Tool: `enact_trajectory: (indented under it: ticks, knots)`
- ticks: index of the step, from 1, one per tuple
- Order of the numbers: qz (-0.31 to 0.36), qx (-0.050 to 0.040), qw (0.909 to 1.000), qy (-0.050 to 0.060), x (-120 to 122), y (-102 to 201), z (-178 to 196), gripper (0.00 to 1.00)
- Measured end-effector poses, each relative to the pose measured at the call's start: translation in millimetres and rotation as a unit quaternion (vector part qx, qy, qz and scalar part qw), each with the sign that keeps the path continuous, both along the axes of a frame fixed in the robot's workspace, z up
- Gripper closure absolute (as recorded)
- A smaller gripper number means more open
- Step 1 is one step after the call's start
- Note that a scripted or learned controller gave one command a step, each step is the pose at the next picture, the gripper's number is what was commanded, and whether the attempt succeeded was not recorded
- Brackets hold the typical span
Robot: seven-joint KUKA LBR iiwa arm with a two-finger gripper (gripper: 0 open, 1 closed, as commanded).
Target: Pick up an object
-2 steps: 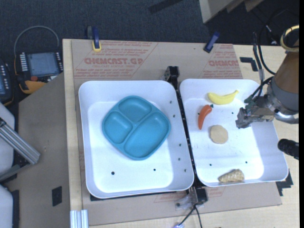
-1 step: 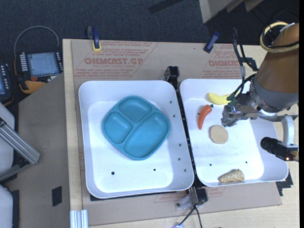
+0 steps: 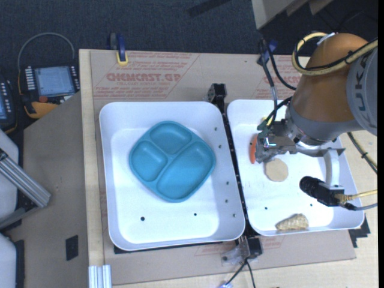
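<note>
Here, gripper [image 3: 268, 150] low over right bin [image 3: 312, 219], near its left wall. Orange-red piece [image 3: 254, 150] touching gripper's left side, long axis along that wall. Round tan disc [image 3: 276, 171] just below gripper toward front edge. Tan lump [image 3: 292, 222] at front edge, well apart. Cannot tell gripper's state or hold.

We see the blue divided plate [image 3: 172, 160] filling the left bin's [image 3: 114, 179] middle; its lower corners lie free. The arm [image 3: 330, 89] covers the right bin's [image 3: 264, 218] upper part.
</note>
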State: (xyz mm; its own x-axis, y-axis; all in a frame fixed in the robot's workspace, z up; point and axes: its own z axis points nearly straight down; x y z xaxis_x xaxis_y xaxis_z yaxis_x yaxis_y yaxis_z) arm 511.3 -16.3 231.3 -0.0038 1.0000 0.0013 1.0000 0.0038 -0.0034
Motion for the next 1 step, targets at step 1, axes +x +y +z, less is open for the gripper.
enact_trajectory:
  ticks: [1]
  knots:
    - [0.001,0.0001,1.0000,-0.001,2.6,44.7,-2.0,1.00]
